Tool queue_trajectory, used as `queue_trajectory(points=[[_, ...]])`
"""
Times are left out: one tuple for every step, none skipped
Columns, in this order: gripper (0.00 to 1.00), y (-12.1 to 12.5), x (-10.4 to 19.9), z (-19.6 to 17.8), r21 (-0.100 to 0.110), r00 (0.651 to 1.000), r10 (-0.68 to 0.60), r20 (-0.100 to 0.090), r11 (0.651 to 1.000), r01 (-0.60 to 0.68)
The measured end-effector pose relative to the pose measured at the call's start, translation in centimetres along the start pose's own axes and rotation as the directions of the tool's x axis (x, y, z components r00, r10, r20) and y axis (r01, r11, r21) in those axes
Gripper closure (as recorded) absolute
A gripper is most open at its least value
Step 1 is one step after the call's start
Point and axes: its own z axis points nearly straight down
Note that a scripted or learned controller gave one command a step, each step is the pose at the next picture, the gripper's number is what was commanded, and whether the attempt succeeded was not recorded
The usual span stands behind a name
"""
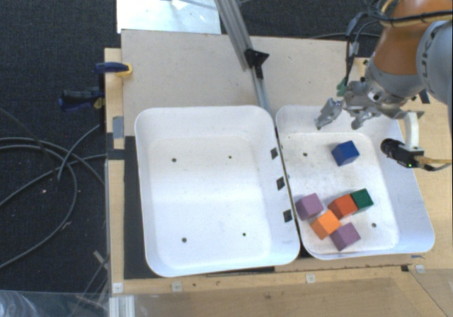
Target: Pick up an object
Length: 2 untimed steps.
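The right bin (410, 238) holds several small blocks. A blue cube (345, 153) lies alone in its upper middle. Lower down sits a cluster: a purple block (308, 206), an orange block (326, 223), a red-orange block (343, 205), a green block (362, 199) and a second purple block (345, 235). My gripper (342, 117) hangs over the bin's far edge, up and slightly left of the blue cube. Its two grey fingers (325, 114) are spread apart with nothing between them.
The left bin (148, 167) lies beside the right one on a bare board. A slanted metal rod (233, 18) with a black clamp crosses above the bins' shared edge. Blue clamps (85, 98) and cables lie off the bench's left side.
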Motion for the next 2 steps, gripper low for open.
queue_trajectory(points=[[0.00,-0.9,-6.0,4.8,0.004,1.000,0.010,0.003,1.000,-0.010],[0.00,2.9,-10.5,10.9,0.003,1.000,0.006,-0.001,1.000,-0.006]])
